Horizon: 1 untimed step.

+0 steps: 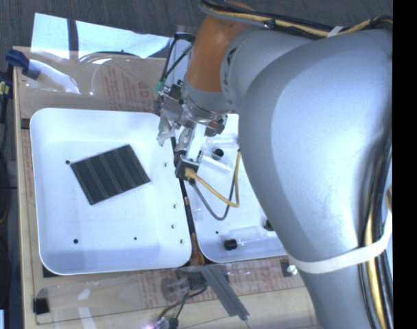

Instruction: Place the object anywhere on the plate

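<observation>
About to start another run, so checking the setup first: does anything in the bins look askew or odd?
The dark ribbed plate lies skewed in the left bin, its edges not parallel to the bin's walls. Nothing looks spilled or broken.

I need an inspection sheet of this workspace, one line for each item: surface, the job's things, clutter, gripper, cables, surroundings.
Surface: two shallow white bins side by side, left bin and right bin, on a brown bench.
Job's things: dark ribbed plate lies flat in the left bin; the object to be placed cannot be identified.
Clutter: small black piece in the right bin.
Gripper: gripper hangs over the seam between the bins; holding anything: cannot tell.
Cables: yellow cable loops over the right bin.
Surroundings: blue clamp at the bench's far left corner.
</observation>
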Motion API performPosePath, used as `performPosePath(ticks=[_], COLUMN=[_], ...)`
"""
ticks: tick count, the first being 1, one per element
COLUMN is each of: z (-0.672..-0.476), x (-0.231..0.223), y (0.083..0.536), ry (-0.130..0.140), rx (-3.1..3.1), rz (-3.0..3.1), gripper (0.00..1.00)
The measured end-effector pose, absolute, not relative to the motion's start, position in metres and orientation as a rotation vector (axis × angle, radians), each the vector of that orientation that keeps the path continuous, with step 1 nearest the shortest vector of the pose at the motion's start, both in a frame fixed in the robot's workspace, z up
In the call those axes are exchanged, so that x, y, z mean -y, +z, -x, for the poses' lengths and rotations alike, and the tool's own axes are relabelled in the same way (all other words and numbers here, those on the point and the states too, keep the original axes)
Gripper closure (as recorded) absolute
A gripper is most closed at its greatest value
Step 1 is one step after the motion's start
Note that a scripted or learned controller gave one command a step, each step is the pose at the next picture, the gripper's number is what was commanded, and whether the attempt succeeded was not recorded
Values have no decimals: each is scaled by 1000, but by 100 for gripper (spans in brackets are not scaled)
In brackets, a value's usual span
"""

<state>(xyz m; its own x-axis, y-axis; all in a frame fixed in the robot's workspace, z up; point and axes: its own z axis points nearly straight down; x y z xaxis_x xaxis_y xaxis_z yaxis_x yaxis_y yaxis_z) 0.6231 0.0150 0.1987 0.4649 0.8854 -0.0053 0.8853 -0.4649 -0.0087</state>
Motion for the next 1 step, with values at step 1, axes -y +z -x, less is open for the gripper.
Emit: performPosePath(ticks=[1], z=[-647], x=[-84], y=[187], ry=[16], rx=[1313], rz=[2851], gripper=[100])
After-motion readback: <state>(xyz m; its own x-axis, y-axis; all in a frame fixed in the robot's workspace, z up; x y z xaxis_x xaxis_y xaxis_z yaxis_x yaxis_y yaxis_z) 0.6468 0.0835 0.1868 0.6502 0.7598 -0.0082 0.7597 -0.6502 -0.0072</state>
